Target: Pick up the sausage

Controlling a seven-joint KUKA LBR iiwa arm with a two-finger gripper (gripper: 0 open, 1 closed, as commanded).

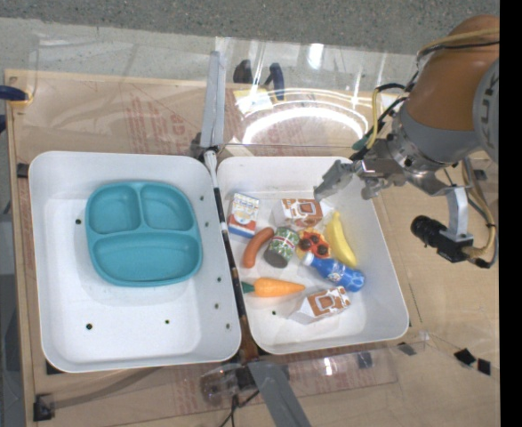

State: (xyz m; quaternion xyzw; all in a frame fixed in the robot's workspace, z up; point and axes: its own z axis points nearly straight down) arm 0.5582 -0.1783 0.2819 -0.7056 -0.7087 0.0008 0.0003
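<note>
A wooden worktop [438, 274] carries two shallow white bins. Nearest in the right bin [385, 256] lie a small carton [328, 302] and an orange toy carrot [274, 286]; the reddish-brown sausage [257, 246] lies just beyond, beside a dark can [282, 246]. Farther right, the tool [332, 181] hovers near a yellow banana [340, 239]; whether it is open or closed cannot be told.

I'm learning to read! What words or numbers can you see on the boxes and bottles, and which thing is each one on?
No text reads clearly here.
Cartons and: printing too small and blurred.
Can and blue bottle: labels blurred.
Teal plate and sausage: no writing visible.
</note>
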